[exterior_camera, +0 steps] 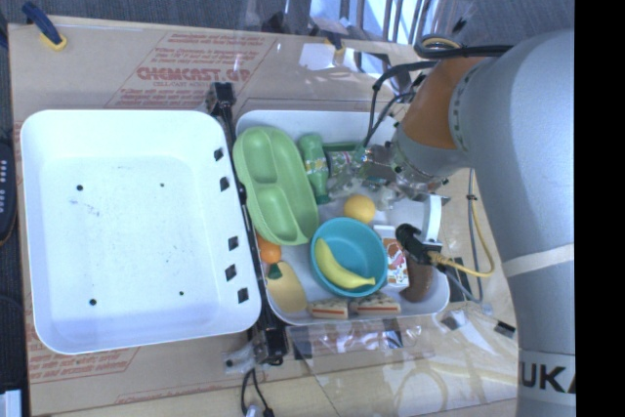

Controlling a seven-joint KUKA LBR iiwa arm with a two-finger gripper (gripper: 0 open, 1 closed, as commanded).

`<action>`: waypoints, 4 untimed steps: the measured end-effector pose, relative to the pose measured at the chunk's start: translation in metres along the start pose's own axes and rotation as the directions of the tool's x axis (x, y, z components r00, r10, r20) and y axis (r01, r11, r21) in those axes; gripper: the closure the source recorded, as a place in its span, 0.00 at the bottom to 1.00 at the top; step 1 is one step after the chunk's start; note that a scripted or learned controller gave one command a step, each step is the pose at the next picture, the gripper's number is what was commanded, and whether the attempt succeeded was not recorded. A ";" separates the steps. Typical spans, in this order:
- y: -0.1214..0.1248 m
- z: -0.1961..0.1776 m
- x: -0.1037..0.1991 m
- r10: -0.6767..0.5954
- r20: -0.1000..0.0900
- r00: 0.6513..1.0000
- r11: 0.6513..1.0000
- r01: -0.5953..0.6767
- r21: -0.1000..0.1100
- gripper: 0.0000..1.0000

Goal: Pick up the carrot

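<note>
Approach step: gripper [383,173] low over right bin [256,126] near juice carton; finger state, cannot tell. Carrot [270,252] (orange sliver) wedged beside green tray [273,183]. Next: shift there, descend.

Carrot [270,253] at the left edge of the right bin, lower middle of the frame

Only a small orange patch of it shows, just below the lower end of the green tray [274,186] and just above a pale yellow item [284,288], tight against the bin's left wall [252,229]; the blue bowl [349,255] sits just to its right. Most of its body is hidden under the tray, so its shape and which way it points cannot be told
</note>
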State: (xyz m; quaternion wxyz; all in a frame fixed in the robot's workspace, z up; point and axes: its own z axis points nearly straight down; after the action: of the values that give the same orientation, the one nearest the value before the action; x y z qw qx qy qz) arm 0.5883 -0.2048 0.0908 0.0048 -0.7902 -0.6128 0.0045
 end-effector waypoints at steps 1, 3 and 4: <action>0.000 -0.010 0.001 -0.010 0.000 1.000 1.000 0.010 0.008 1.00; -0.095 -0.024 0.047 -0.365 0.025 0.931 0.930 0.366 -0.043 1.00; -0.160 -0.129 0.175 -0.510 0.002 0.860 0.860 0.510 -0.015 1.00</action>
State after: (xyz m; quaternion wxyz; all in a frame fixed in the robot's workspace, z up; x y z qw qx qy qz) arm 0.4785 0.0045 0.2220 0.0007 -0.6001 -0.7999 -0.0025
